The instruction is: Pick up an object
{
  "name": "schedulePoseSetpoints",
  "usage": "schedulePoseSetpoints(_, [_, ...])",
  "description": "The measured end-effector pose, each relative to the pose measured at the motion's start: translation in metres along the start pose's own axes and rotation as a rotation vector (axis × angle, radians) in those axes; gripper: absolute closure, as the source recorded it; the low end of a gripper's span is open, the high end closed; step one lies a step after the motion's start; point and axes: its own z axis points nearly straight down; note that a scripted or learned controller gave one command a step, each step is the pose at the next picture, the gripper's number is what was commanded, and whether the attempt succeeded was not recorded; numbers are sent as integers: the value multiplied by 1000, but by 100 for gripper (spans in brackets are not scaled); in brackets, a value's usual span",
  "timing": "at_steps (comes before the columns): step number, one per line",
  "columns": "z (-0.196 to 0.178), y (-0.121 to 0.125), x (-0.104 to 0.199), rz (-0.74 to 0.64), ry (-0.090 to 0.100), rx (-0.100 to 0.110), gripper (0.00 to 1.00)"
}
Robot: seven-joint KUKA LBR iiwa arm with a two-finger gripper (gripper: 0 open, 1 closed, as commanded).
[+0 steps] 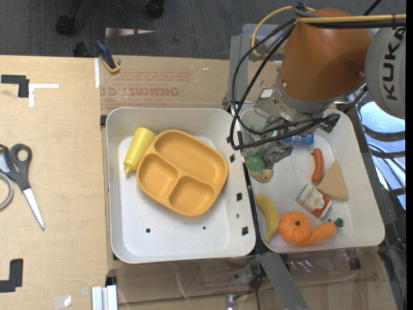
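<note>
- A grey arm [387, 50] with a smooth orange band above the wrist is seen over the upper left part of the right shallow white plastic bin [361, 234], black and yellow cables looped around it.
- The hand [268, 157] is lowered near the bin's left wall; whether it is released or clenched cannot be told, the wrist and cables being in the way.
- A small rounded green and tan toy food piece [259, 166] is noted directly below the hand, touching or nearly touching it; no grasp can be confirmed.
- Elsewhere in the right bin are recorded: a slim red sausage-shaped toy [317, 165], a tan wedge like a cheese slice [334, 183], a small printed carton [313, 199], a curved yellow banana [268, 215], a ribbed orange pumpkin [295, 227] and an orange carrot with green tip [321, 232], the last two touching.
- In the left white bin [129, 237] a glossy yellow-orange three-compartment plate [182, 171] is laid, with a yellow squeeze bottle [137, 148] against its upper left rim.
- On the pale wooden table [51, 173], grey-handled metal scissors [22, 179] are laid well apart from the bins.
</note>
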Motion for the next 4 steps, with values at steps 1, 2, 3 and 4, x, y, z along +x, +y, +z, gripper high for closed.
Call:
schedulePoseSetpoints(1, [-23,-52,-52,19,-1,1,100])
schedulePoseSetpoints(2, [-10,-72,-20,79,1,0,100])
schedulePoseSetpoints(3, [-20,-73,-20,85,-5,2,100])
schedulePoseSetpoints(4, [-129,-130,74,75,0,3,100])
